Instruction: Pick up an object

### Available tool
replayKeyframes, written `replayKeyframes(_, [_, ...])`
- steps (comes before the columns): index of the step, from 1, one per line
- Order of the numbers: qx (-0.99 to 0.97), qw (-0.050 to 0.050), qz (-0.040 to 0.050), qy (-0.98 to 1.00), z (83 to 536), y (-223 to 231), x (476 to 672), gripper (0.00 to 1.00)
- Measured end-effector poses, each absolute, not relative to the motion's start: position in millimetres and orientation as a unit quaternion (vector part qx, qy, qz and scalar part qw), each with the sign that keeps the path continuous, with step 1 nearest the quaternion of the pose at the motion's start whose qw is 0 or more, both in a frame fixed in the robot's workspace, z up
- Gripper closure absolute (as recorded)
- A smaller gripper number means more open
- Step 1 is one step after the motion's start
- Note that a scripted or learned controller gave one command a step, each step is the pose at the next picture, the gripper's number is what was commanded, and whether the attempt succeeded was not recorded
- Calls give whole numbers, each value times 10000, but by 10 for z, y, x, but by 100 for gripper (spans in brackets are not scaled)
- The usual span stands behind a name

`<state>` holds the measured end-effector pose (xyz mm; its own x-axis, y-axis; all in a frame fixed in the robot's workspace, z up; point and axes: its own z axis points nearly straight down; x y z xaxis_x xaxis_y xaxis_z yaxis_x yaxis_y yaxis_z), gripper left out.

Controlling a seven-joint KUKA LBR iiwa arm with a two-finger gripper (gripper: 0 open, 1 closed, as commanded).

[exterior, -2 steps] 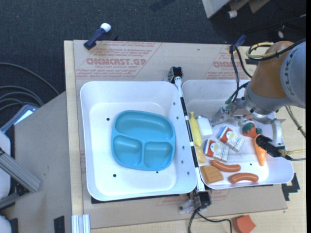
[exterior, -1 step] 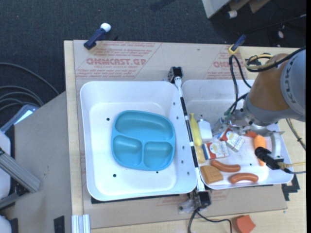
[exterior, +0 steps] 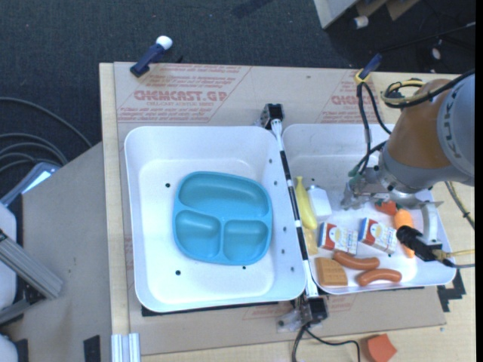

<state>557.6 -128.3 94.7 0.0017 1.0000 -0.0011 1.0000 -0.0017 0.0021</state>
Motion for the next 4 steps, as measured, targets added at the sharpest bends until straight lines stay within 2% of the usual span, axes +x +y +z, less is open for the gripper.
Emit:
replayKeyframes(1, [7081, 29, -8, 7061, 953, -1304, 5576, 0])
replayKeyframes(2, [7073, -11, -4, 7069, 840, -1388, 4990, 0])
replayKeyframes(3, [7078, -4, 0, 7065, 938, -1387, 4994, 100])
replayKeyframes(4, [7074, 2, 0, 7068, 1924, -1511, 4794, 100])
